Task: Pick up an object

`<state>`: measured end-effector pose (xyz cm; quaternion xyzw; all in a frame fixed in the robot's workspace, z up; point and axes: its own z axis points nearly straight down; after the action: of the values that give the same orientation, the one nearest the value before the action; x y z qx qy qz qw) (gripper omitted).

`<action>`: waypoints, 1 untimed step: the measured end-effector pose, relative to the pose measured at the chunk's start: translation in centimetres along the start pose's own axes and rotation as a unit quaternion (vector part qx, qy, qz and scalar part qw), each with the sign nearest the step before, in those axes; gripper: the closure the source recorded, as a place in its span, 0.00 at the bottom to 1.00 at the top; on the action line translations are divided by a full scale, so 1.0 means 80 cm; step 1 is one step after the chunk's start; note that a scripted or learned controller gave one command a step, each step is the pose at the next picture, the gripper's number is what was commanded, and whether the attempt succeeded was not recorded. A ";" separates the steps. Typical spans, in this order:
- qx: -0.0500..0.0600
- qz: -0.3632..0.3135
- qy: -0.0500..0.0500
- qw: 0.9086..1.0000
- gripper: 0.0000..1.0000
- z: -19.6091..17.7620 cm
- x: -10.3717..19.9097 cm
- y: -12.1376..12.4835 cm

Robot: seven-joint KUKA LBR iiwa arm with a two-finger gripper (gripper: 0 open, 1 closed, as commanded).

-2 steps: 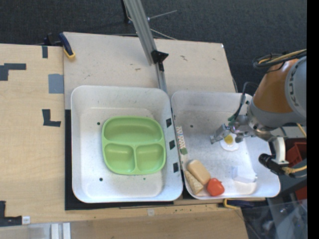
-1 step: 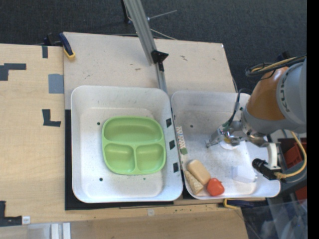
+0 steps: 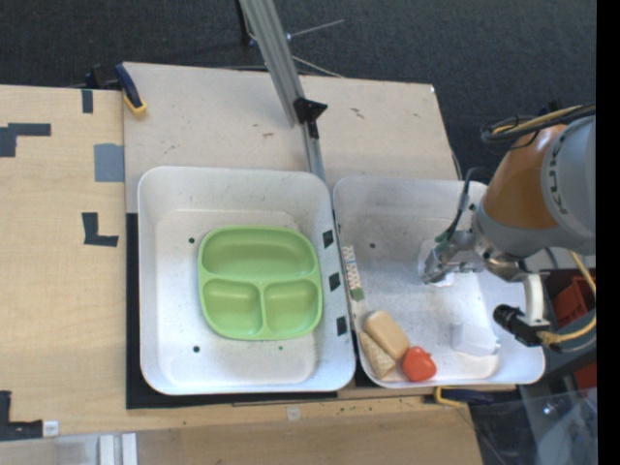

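Note:
In the right bin (image 3: pixel 387 201), near its front left corner, lie a tan bread-like block (image 3: pixel 384 340) and a small red tomato-like object (image 3: pixel 418 364), touching each other. A pale clear object (image 3: pixel 473 340) rests near the bin's front right. My gripper (image 3: pixel 438 264) hangs over the right part of this bin, behind and to the right of the tan block, apart from all objects. Nothing shows between its fingers. The grey arm with its orange band (image 3: pixel 518 187) comes in from the right.
The left bin (image 3: pixel 165 260) holds a green three-compartment plate (image 3: pixel 260 281). A metal pole (image 3: pixel 281 56) slants down to the bins' rear joint. A yellow-blue clamp (image 3: pixel 131 90) sits at the bench's back left. Cables and red hardware (image 3: pixel 572 303) lie at the right.

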<state>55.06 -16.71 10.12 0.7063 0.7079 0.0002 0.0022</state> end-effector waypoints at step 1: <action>0.001 0.000 0.001 1.000 1.00 -0.059 0.009 -0.006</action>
<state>54.56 -15.99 14.84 0.7065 0.7077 0.0006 0.0009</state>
